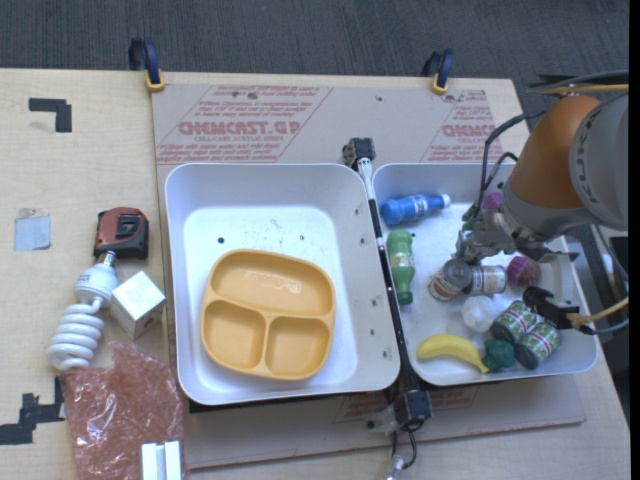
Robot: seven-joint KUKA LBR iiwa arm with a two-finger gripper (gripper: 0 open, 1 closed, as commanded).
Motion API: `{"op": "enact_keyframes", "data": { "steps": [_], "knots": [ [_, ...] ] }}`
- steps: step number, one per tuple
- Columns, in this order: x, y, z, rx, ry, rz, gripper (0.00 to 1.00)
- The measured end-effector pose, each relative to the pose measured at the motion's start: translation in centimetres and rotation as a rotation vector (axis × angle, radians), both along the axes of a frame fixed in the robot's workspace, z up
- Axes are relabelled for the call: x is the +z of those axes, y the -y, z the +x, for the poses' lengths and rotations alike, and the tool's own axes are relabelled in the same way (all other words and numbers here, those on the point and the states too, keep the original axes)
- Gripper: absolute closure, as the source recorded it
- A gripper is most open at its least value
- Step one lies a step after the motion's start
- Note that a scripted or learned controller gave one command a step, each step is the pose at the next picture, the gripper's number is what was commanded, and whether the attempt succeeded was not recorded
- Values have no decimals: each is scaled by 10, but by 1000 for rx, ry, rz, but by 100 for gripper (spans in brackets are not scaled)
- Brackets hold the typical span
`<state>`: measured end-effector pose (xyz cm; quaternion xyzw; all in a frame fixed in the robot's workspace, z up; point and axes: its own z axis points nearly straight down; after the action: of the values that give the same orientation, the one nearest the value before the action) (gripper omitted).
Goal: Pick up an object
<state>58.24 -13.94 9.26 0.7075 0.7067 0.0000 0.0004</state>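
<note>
Behind both bins, sheet [250,118] on desk reads "CHEMCAST GP" in red. Right bin [425,183]: blue bottle [412,207], green bottle [400,265], banana [450,350], labelled jar [470,281]; label unreadable. Jaws [463,260] over jar, state cannot be told.

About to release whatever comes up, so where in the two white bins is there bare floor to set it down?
Left white bin: bare strip along its far wall, above the yellow three-compartment plastic tray. Right white bin: small patch between the green plastic bottle and the gripper. Crowded at its near right: yellow banana, green patterned cans. Blue bottle lies at the far wall.
</note>
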Motion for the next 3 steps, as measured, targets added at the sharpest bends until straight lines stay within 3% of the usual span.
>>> {"op": "enact_keyframes", "data": {
  "steps": [1, 2, 3],
  "knots": [
    [0, -17, -66, 0, 0, 1, 0],
    [0, -29, -105, -1, 0, 1, 0],
    [10, -28, -103, -2, 4, 0, 100]
  ]
}}
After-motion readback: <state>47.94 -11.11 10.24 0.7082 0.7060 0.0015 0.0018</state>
